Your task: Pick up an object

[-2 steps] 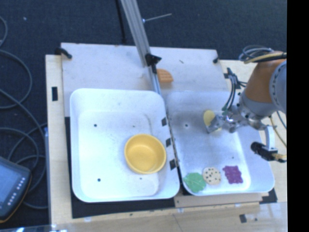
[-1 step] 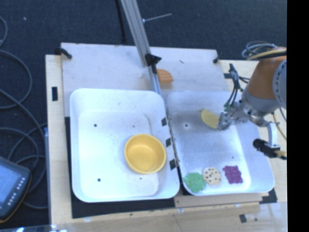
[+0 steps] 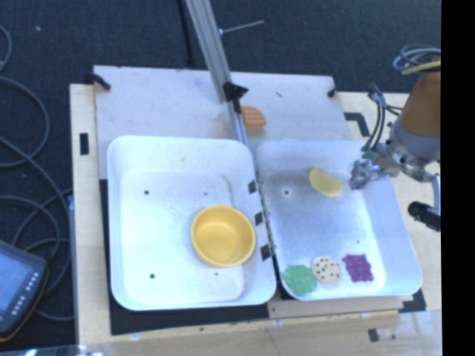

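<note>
In the camera view, nothing is looking picked up yet: the gripper point(image 3: 361, 173) is hanging over the right bin point(image 3: 390, 236), just beside a yellow disc point(image 3: 325, 182) lying on the bin floor. I cannot tell its state. A green piece point(image 3: 299, 279), a cookie point(image 3: 325, 270) and a purple piece point(image 3: 358, 267) are sitting along that bin's near edge. The left bin point(image 3: 141, 199) is holding a yellow bowl point(image 3: 223, 235).

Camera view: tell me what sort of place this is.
Probably a robotics lab test bench: two white bins side by side, toy-like items such as a yellow bowl, a gripper on an arm, and loose cables on the floor.
</note>
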Controlling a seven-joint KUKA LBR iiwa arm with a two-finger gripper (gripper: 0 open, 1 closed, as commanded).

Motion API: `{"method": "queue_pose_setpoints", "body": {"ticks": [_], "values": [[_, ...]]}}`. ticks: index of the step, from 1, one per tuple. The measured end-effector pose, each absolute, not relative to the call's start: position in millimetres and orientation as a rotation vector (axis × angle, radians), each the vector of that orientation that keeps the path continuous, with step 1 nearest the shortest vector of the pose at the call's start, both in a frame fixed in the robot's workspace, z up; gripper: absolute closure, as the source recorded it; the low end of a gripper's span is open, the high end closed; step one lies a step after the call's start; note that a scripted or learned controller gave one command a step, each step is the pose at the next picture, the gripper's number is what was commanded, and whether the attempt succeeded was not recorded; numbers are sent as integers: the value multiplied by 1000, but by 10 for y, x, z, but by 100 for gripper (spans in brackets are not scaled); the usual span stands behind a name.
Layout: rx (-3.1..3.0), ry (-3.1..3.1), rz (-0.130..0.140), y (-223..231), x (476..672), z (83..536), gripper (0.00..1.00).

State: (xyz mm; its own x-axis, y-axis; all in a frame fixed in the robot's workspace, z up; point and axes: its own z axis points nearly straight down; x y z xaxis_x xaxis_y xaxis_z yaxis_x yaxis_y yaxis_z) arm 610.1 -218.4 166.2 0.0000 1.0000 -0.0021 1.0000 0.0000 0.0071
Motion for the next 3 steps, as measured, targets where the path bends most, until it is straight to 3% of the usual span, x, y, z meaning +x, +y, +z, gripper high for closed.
{"method": "queue_pose_setpoints", "body": {"ticks": [1, 3], "values": [[2214, 2219, 7, -2198, 6117, 2180, 100], [2213, 2230, 5, -1168, 5942, 2433, 100]]}}
